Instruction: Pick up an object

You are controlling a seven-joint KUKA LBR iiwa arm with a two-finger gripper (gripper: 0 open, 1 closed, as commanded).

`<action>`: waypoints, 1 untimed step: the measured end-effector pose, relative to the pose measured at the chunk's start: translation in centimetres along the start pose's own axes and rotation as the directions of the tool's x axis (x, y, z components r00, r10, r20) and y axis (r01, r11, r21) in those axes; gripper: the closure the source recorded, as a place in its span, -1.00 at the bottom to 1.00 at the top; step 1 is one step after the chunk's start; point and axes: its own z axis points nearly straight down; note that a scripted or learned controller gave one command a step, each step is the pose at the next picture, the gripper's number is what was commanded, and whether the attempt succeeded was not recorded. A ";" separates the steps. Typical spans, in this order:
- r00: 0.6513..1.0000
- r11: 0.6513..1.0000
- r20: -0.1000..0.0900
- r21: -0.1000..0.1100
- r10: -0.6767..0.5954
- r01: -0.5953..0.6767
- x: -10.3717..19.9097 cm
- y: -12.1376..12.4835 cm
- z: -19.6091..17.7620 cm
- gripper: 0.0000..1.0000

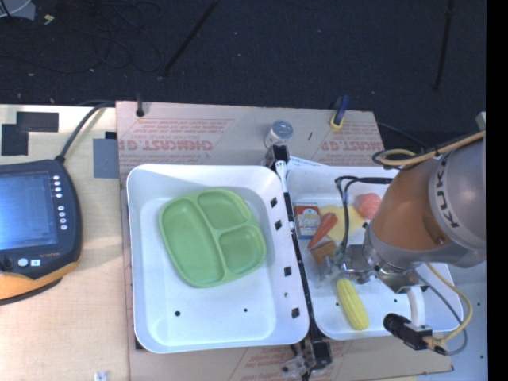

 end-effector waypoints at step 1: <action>1.000 1.000 0.000 -0.015 0.002 -0.002 -0.1 -1.9 0.4 -1.00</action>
